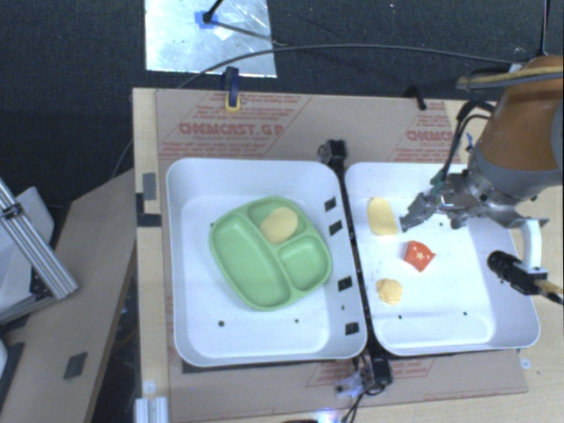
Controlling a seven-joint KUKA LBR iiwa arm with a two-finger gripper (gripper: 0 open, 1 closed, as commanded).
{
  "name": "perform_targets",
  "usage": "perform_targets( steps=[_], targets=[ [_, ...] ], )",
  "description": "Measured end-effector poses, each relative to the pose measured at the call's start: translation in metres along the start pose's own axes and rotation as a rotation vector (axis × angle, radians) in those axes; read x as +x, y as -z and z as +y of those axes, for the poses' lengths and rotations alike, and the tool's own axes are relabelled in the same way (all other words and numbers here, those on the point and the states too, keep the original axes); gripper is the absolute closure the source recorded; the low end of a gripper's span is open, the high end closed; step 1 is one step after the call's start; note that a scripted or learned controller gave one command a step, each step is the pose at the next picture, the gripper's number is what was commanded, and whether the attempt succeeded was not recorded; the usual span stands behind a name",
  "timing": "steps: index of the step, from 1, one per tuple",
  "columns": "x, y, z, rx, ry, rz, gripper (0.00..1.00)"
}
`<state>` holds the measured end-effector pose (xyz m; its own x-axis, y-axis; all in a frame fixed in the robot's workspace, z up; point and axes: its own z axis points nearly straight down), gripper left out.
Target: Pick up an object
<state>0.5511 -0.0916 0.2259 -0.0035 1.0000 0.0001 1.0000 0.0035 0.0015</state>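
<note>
The right bin (493, 324) holds three small objects. A pale yellow block (382, 216) lies near its left wall, a red piece (419, 256) lies in the middle, and a small yellow-orange lump (389, 290) sits below them. My gripper (419, 211) hangs over the right bin, just right of the yellow block and above the red piece. I see nothing held in it. The arm's grey body with its orange band (520, 122) covers the bin's upper right part.
The left bin (203, 324) holds a green divided plate (256, 271) with a round yellow food piece (280, 225) in its top compartment. A black clamp strip (348, 236) runs between the bins. A black fitting (515, 271) sticks out of the arm over the right bin's right side.
</note>
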Motion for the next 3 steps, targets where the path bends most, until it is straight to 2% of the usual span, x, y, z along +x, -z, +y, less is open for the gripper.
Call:
perform_targets(
  steps=[1,2,3],
  targets=[
    [-0.003,-0.061,-0.006,0.006,-0.003,0.001,0.00],
    [-0.006,-0.107,0.002,0.004,-0.003,0.001,0.00],
    [-0.009,-0.136,0.006,-0.011,-0.004,-0.007,0.00]
  ],
)
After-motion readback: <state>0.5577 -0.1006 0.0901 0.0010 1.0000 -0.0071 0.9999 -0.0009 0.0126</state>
